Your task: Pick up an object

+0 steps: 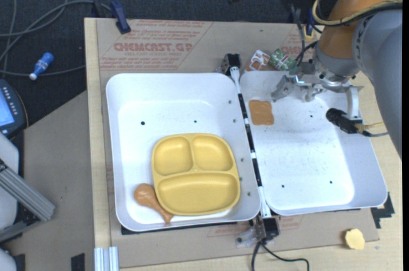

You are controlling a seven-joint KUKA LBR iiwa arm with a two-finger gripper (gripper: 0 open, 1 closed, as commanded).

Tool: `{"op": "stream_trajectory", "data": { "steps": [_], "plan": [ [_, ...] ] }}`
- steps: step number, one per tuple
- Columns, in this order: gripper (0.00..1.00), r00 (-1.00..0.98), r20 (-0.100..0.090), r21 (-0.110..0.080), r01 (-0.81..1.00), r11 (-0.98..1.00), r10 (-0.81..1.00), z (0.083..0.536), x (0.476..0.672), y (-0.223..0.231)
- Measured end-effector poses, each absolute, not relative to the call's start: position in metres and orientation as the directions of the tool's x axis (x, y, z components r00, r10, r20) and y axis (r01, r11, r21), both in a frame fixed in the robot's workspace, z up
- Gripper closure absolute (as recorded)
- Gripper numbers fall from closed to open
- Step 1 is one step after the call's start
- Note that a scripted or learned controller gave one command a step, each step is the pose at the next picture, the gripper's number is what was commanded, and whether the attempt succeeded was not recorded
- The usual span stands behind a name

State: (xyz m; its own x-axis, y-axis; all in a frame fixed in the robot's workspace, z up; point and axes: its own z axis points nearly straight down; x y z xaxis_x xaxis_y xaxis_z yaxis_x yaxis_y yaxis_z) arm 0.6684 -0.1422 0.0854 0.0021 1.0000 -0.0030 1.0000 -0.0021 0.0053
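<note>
Objects untouched, nothing lifted yet; whole pick remains. Yellow three-compartment plastic tray (195,174) lies at 6 o'clock in left white bin (128,103), tan drumstick toy (151,199) touching its 8 o'clock edge. Flat brown square piece (261,112) sits at 10 o'clock in right white bin (319,180). Gripper (300,87) hovers near it, grasping nothing; how far open, can't tell.

tray (195,174) in left bin (128,110)

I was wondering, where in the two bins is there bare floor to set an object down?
The right bin is bare across its near half, below the brown square and the gripper. The left bin has a free strip along its far side, above the yellow tray; its near half is crowded by that tray and the drumstick.
</note>
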Motion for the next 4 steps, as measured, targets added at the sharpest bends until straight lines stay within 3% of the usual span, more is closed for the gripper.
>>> {"op": "stream_trajectory", "data": {
  "steps": [1, 2, 3, 4],
  "plan": [
    [0.00, -0.004, 0.002, -0.001, 1.000, 0.004, 1.000, 0.085, 0.667, -0.099],
    [0.00, 0.001, 0.001, -0.002, 1.000, -0.001, 1.000, 0.085, 0.643, -0.094],
    [1.00, 0.002, 0.000, 0.004, 1.000, -0.002, 1.000, 0.096, 0.645, -0.094],
    [1.00, 0.001, 0.001, -0.005, 1.000, -0.001, 1.000, 0.084, 0.618, -0.102]
  ]
}}
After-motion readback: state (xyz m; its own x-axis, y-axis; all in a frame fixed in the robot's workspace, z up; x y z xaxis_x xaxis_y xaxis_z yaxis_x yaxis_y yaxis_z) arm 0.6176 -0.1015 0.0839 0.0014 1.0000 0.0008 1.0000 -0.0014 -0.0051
